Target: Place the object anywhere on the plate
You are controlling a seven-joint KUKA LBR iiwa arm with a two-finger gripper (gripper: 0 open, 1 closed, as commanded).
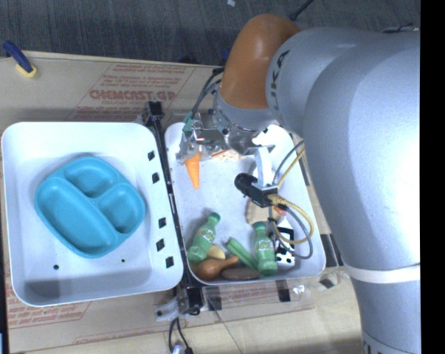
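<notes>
Carrot [193,168] hangs point-down just below the jaws [195,144], seemingly pinched at its top; the blue plate [89,206] lies well left of them, in the neighbouring bin [15,142]

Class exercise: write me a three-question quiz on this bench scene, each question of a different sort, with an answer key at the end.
1. True or false: the blue plate lies in the left bin.
2. Multiple choice: the orange carrot hangs with its tip pointing A) up, B) down, C) sideways.
3. Short answer: which part of the right bin holds the pile with the two green bottles?

Key:
1. True; it sits alone there, three compartments up.
2. B; it sits just under the gripper, above the bin floor.
3. The near end, with a brown piece and a black and white toy.
</notes>
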